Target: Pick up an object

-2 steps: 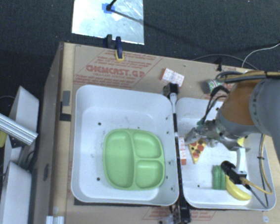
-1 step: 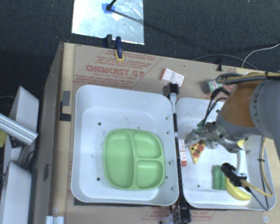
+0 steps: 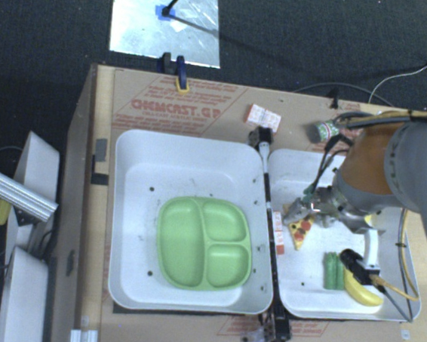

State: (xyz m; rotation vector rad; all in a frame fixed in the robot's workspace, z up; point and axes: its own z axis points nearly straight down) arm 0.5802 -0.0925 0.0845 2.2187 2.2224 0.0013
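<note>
My gripper (image 3: 303, 210) is low over the left part of the right bin (image 3: 298, 301), reaching in from the right. Just below its tip lies a toy pizza slice (image 3: 299, 232), orange and yellow with red dots, on the bin floor. The view does not show whether it touches the gripper. A green ridged piece (image 3: 333, 271) lies near the bin's front, and a yellow banana (image 3: 361, 290) rests beside it on the right. The grey arm with its orange band (image 3: 370, 164) hides the back right of this bin.
The left bin (image 3: 131, 196) holds a pale green divided plate (image 3: 204, 243). A black divider (image 3: 267, 202) runs between the bins. A small green and white can (image 3: 326, 130) and a white card (image 3: 263, 117) lie on the cardboard behind the bins.
</note>
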